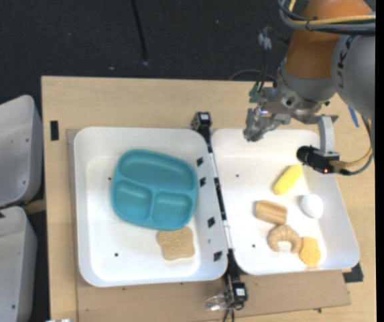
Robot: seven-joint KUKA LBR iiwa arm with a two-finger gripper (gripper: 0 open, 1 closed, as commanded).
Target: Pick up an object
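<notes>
The grey arm's gripper (255, 129) hangs over the far left corner of the right white bin (245, 180), its jaws too small and dark to tell whether parted or clenched. The food items lie well apart toward the bin's near right: a yellow oblong piece (287, 179), a white egg-like ball (311, 205), a tan roll (271, 212), a croissant (283, 237).

- The worktop (57, 99) is pale wood, its bare surface showing around the bins.
- Left bin (84, 247) and right bin (245, 159), both white, lie directly on it, side by side and joined along a black-clipped seam.
- A small dark strip (54, 131), perhaps tape, sits near the left edge.
</notes>
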